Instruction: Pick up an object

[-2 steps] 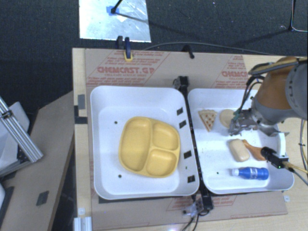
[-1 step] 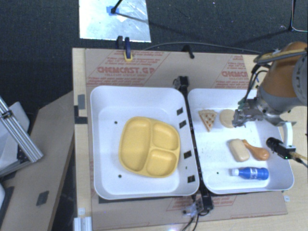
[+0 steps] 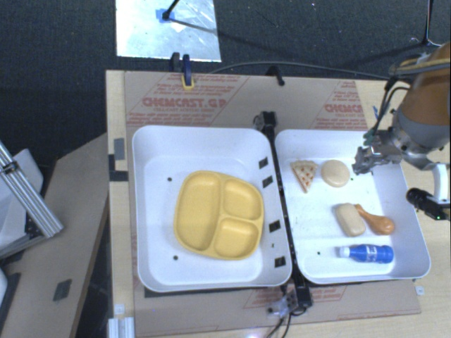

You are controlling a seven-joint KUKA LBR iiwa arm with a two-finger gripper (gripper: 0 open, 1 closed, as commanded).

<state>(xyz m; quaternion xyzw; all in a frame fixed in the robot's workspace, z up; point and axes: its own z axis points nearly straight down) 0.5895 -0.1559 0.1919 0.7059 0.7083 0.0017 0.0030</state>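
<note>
Table [image 3: 232, 90]: two shallow white bins side by side, walls touching at the centre.

Left bin [image 3: 151, 189]: one yellow divided plate [image 3: 218, 215] near the middle, bare white floor all round it, widest toward the far and left walls.

Right bin [image 3: 416, 248]: pizza slice [image 3: 304, 174] by the centre wall; pale round bun [image 3: 336, 173] just beside it; beige bread piece [image 3: 349, 219] touching a chicken drumstick [image 3: 375, 221] mid-bin; blue bottle [image 3: 366, 253] lying flat near the front rim. Open floor along the right wall.

Claw [image 3: 363, 159]: at the bin's far right, close to the bun's right edge; grip state cannot be told from here.
</note>
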